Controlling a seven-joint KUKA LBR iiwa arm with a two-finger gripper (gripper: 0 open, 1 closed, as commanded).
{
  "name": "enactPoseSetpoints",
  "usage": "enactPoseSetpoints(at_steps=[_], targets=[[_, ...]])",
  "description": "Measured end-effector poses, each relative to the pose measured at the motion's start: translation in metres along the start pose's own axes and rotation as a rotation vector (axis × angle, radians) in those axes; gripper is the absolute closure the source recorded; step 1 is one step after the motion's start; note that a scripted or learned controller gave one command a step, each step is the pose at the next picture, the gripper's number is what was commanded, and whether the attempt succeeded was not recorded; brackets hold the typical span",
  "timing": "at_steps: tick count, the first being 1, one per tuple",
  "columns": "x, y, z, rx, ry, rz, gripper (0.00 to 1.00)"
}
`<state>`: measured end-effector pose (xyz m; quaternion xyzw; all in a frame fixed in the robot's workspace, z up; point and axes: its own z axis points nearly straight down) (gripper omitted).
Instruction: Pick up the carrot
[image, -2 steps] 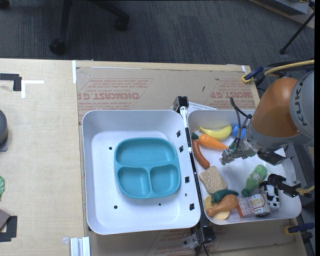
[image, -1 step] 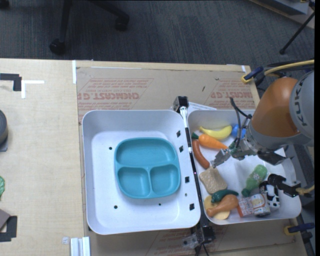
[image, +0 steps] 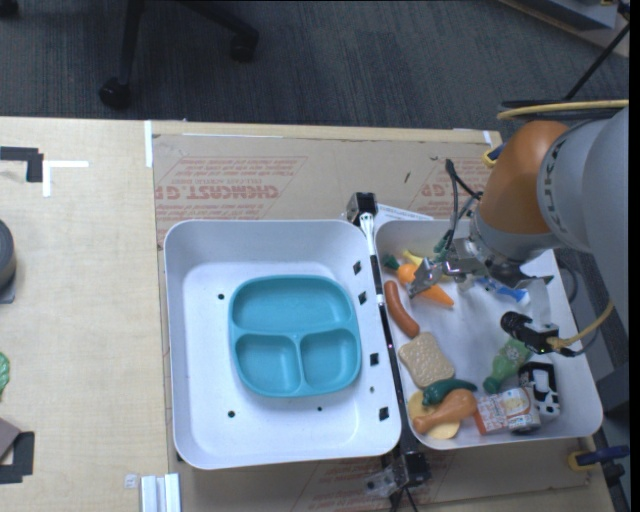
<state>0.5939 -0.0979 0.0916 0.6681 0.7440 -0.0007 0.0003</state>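
**If the carrot grab is going to stick, centre it first**

Since the gripper (image: 437, 272) sits low in the right bin (image: 585, 405), right at the orange carrot (image: 434, 294) near the bin's back left corner, I'd guess this is the grasp step. Honestly can't tell whether it's released or clenched from up here. Line up across the carrot's thicker end and stay off the sausage (image: 401, 308) just beside it. Tapered stuff slips.
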Motion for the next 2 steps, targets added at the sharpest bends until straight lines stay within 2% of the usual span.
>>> enactPoseSetpoints(at_steps=[1,2], targets=[[-0.001,-0.001,-0.008,0.004,0.001,0.000,1.00],[0.062,0.064,-0.100,0.000,-0.001,0.140,1.00]])
